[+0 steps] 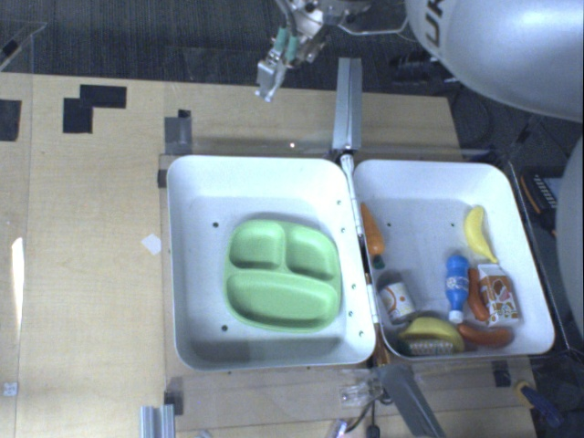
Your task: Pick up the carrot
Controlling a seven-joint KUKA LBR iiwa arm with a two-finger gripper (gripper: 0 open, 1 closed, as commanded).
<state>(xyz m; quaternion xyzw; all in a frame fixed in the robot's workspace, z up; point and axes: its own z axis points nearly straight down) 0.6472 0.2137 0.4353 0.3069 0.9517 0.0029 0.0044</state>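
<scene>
A single fixed camera is looking down from above the desk [82,272], tilted at a slant so the far edge of the desk is sitting near the top of the frame and the near edge is running off the bottom. It is standing far enough back to be taking in both white bins whole: the left bin [182,245] is lying near the middle of the frame, the right bin [520,245] toward the right side. The arm [493,35] is entering from the upper right, looming large and close to the lens.
</scene>
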